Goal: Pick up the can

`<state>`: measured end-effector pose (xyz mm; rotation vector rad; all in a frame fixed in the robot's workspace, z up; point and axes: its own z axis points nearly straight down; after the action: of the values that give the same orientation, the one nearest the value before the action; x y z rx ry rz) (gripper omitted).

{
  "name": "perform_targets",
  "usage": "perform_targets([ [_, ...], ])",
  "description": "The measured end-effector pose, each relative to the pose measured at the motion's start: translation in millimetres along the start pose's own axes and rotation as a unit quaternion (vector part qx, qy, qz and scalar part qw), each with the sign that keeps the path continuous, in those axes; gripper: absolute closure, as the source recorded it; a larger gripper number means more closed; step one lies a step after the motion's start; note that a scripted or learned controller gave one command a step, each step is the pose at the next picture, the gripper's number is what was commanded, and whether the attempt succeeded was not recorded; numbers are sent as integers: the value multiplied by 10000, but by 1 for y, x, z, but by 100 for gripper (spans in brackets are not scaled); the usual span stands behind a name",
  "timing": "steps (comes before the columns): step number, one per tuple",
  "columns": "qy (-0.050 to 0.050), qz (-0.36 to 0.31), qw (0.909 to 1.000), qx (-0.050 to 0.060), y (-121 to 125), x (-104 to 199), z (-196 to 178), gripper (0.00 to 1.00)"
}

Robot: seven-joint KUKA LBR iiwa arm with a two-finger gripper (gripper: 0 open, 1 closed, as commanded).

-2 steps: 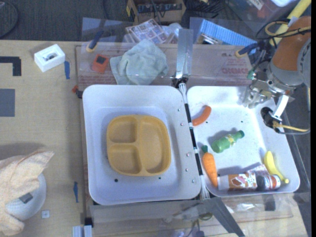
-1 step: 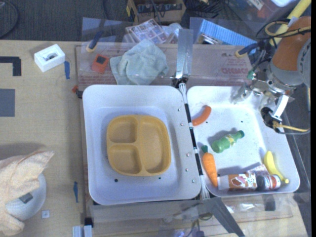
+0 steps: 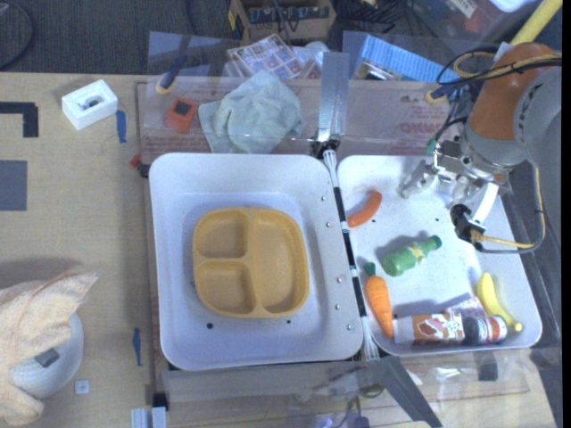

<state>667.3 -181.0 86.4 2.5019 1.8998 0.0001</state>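
The arm (image 3: pixel 522 96) is grey metal with a glossy orange band above the wrist, and it reaches in from the right over the far part of the right bin (image 3: pixel 508 266). Its tool (image 3: pixel 426 178) is metallic, with cables trailing beside it, and hangs above the bin's far edge; whether it is spread or pressed together cannot be told from this slant. Nothing shows between its tips.

The can (image 3: pixel 451 327) lies on its side along the near wall of the right bin, a smooth cylinder with a white and red label and a dark right end. A yellow banana (image 3: pixel 492 299) curves just beside that end. An orange carrot (image 3: pixel 379 303), tapered, lies touching or nearly touching the can's left end. A green squeeze bottle (image 3: pixel 409 256) lies tilted in the middle, and a small orange sausage shape (image 3: pixel 363 209) rests further off, near the left wall.

The left bin (image 3: pixel 169 239) is matte white plastic with rounded corners and holds a yellow divided plate (image 3: pixel 252 262) of three compartments.

The surface (image 3: pixel 71 212) is pale wood. A crumpled pale green cloth (image 3: pixel 254 114) lies beyond the left bin, a small white box (image 3: pixel 89 103) sits at far left, and a tan cloth (image 3: pixel 40 306) lies at near left. Dark floor with cables and boxes lies beyond.
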Motion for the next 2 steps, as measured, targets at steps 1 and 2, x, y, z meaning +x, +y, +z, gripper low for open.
perform_targets([
  [1, 62, -245, 9997, 29, 9, -24, -1, 0],
  [2, 5, -158, 9999, -30, 10, -31, -31, 0],
])
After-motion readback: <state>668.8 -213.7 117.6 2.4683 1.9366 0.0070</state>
